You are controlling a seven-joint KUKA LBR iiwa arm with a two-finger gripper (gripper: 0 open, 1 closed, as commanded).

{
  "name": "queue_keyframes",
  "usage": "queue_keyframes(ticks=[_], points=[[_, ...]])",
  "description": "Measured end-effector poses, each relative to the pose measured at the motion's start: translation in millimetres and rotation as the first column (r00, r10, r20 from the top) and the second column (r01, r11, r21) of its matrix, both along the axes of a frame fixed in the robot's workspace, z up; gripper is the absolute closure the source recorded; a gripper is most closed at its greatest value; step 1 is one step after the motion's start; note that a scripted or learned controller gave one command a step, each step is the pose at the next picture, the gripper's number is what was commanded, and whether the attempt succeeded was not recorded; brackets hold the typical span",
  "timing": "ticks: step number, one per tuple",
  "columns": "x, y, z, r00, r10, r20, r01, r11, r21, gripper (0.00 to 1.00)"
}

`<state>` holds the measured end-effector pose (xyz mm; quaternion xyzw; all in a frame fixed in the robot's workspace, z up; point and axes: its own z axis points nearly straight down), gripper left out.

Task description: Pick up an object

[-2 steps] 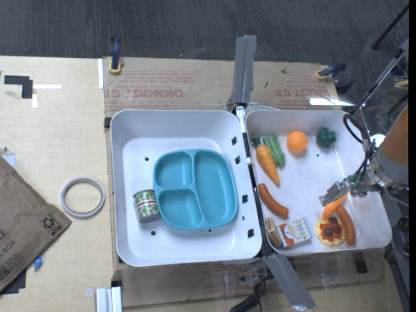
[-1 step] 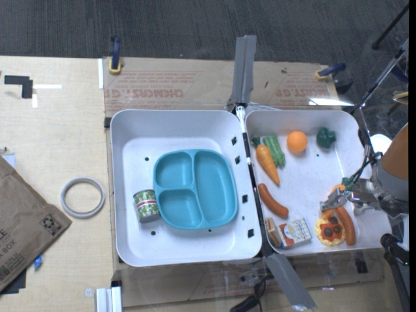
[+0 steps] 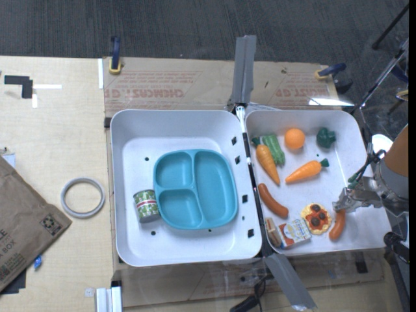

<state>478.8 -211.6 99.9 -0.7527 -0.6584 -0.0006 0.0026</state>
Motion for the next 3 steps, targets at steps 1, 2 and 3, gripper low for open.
queue_keyframes(ticks=[1,2,3], points=[[-1.0,81.7,94.9,0.976,-0.218,0.000,0.218,0.976,-0.006,1.00],[75.5,118.5,122.2,0.981,-0.196,-0.001,0.196,0.980,-0.007,1.00],[154.8,158.9,137.7,0.992,-0.122,0.001,0.122,0.992,-0.008,1.00]])
